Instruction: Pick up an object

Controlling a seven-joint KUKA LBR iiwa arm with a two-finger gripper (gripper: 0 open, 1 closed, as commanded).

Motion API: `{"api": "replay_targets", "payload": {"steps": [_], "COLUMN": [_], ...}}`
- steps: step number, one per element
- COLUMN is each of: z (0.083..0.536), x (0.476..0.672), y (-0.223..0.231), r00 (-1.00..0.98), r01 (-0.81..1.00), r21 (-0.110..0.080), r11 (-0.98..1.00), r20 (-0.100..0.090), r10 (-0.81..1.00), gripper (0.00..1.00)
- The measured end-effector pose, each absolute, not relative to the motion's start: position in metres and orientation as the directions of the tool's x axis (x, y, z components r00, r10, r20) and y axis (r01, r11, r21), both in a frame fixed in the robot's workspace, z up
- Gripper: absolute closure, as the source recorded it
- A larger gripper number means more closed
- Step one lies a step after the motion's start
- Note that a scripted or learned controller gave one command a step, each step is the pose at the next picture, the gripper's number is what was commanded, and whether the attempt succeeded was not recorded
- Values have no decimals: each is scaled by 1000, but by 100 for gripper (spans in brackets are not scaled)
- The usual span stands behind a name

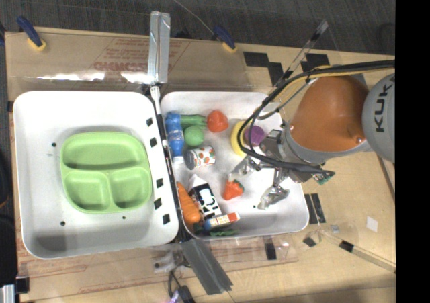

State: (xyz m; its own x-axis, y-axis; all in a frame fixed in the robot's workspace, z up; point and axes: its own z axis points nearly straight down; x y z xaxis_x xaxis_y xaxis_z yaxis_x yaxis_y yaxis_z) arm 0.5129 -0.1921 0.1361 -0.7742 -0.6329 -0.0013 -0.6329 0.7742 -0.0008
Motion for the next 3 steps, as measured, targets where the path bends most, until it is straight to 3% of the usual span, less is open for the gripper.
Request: {"api": "replay_targets", "payload": {"steps": [1, 2, 3], "z": [92, 92, 94], "x": [598, 531, 621], "y": [-162, -146, -110], "r00": [-660, -622, -424], "r01": [-751, -783, -906], "r21": [-1, 0, -3], "r11": [660, 622, 424], "r20": [-3, -2, -3], "r10": [-751, -783, -906], "gripper": [0, 0, 0]}}
